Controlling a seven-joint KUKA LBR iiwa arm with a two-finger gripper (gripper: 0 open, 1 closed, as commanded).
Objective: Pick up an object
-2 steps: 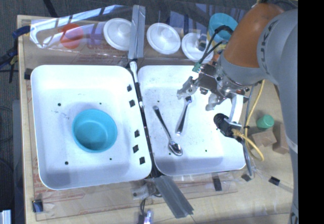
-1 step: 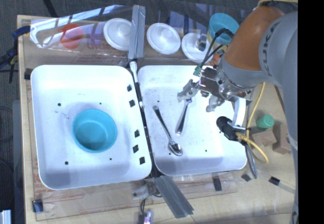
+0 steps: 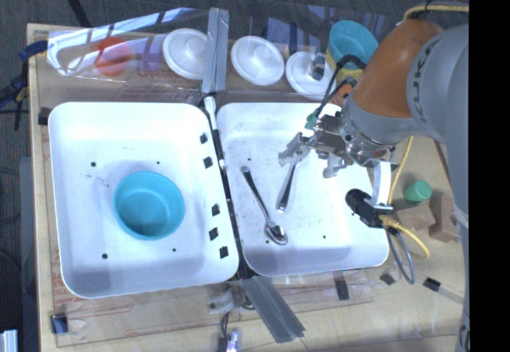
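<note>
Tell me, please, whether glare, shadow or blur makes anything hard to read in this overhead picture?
In the camera view, lighting is even and focus mostly sharp; reflections streak the clear panel behind the bins, veiling the orange object; the teal bowl casts a soft shadow in the left bin; the spoon gleams; the gripper looks slightly soft.

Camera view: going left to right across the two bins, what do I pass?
Teal bowl in the left bin → divider between the bins → spoon in the right bin → claw
</note>
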